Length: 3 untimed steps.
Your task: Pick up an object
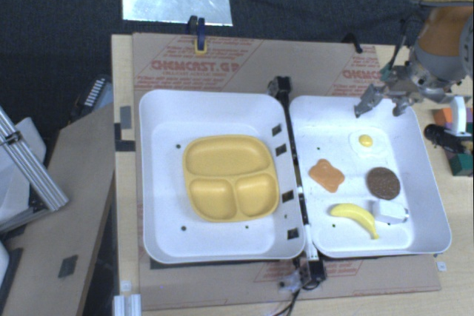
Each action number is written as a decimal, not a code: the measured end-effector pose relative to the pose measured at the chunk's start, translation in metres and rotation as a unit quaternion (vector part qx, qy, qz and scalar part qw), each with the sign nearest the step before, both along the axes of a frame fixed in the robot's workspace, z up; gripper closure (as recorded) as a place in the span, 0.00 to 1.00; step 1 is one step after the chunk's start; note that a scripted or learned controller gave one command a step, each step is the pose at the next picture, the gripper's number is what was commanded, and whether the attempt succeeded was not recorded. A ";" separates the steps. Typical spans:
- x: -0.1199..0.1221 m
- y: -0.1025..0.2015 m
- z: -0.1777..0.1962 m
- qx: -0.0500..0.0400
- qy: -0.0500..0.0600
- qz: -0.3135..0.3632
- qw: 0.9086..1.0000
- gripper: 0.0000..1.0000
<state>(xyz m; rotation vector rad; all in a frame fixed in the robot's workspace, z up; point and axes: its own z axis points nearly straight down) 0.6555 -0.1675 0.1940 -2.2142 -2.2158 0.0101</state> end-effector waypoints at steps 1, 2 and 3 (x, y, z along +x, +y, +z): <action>0.003 0.000 0.008 -0.001 -0.006 0.001 1.000 0.00; 0.005 -0.007 -0.050 -0.001 -0.004 0.000 1.000 0.00; 0.012 -0.007 -0.110 -0.001 -0.005 0.002 1.000 0.00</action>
